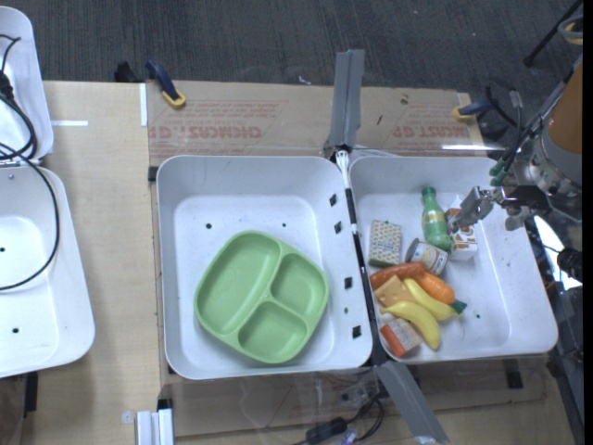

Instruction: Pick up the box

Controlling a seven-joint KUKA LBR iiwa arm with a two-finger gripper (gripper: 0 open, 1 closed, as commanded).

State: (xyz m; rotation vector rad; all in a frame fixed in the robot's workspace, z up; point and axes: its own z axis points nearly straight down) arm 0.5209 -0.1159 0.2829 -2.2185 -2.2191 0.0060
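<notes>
Right bin (519, 327): right half bare, easy entry. Left side packed: box (385, 242), green bottle (434, 218), can (427, 255), carrot (413, 273), bananas (419, 313) touching. Left bin's green plate (262, 296) fills its middle.

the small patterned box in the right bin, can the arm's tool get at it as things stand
Probably yes. The small patterned cardboard box lies with its top face uncovered near the right white bin's left wall. The green plastic bottle and small tin can beside it crowd its right side, where the tool hangs.

Cardboard sheet (278, 119) behind the bins — red print, upside down, reads "CHEMCAST GP".
</notes>
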